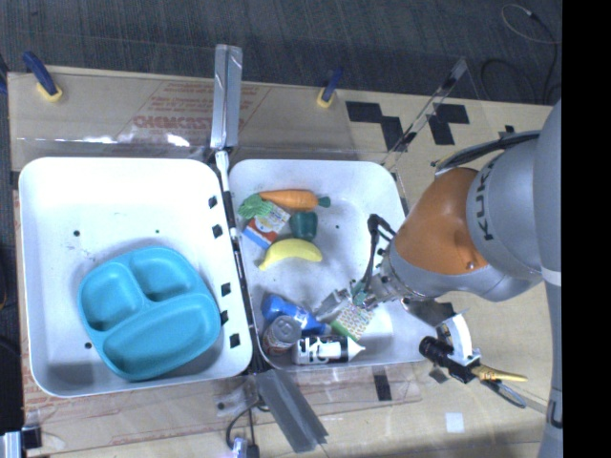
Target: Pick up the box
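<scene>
Pincer [351, 305] of the grey arm is low in the right white bin [389, 187], near the bin's front right part, and its tips are among the things there. I cannot tell how far it is open, because the wrist and the clutter hide the tips, and I see nothing clearly held by it.

Just beside the tips lies the small flat cardboard box with a green and white checked print [351, 322], tilted, near the front wall of the bin. This seems to be the box of the task. It touches the black and white bottle lying on its side [323, 349], and just to the left are a round metal can [282, 332] and a crumpled blue packet [284, 306].

Further back in the same bin are a yellow plastic banana [291, 251], a dark green cup [304, 223], an orange toy carrot [289, 199] and a colourful snack pouch [264, 220]. The left white bin [48, 189] holds a light blue divided plate [148, 313]. Both bins stand on the wooden worktop [286, 103].

I judge the box to be light, a little stiff but easy to crush, with smooth printed faces that may slip. The best hold is probably across its two narrow long edges, with mild force, away from the bottle.
</scene>
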You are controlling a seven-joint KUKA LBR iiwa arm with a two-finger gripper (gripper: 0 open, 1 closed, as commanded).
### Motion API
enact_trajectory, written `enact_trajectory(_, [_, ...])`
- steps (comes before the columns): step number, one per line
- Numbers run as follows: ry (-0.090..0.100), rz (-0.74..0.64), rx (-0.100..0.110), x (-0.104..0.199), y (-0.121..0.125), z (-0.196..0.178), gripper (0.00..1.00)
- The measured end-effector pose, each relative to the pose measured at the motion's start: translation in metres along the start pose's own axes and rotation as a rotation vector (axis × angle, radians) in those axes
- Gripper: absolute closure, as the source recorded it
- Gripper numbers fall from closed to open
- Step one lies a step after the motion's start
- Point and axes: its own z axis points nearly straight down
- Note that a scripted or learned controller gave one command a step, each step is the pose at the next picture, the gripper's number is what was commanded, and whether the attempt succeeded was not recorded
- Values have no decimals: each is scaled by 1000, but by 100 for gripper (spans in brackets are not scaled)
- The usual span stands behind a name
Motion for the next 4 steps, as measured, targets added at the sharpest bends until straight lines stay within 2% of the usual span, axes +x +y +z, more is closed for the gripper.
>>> enact_trajectory(1, [-1,-7,-2,0,2,-10,100])
enact_trajectory(2, [2,190,0,121,30,-101,100])
enact_trajectory(3, [2,190,1,121,30,-101,0])
enact_trajectory(4, [2,194,2,-11,-9,-14,0])
